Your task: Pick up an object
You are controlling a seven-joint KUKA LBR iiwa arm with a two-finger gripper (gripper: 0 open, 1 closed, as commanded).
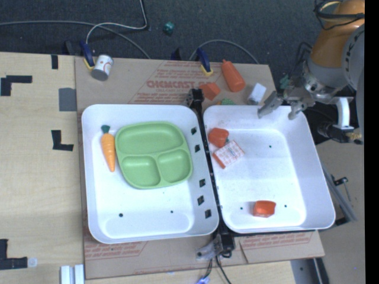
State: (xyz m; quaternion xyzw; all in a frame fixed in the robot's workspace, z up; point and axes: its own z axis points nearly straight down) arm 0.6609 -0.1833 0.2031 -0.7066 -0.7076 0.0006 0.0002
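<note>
Our gripper (278, 106) hangs open over the right bin's (308, 158) far edge, holding nothing. We see the carrot (108, 150) lengthwise near-to-far, green tip far, well left of it.

I see a brown cardboard sheet (172, 84); a small white tin can (102, 67) lies at its far-left corner, and a blue plastic clamp (205, 64) grips its far edge.

Glossy white plastic bins (308, 158), matt green plastic tray (155, 154), brown cardboard underlay (160, 87).
</note>
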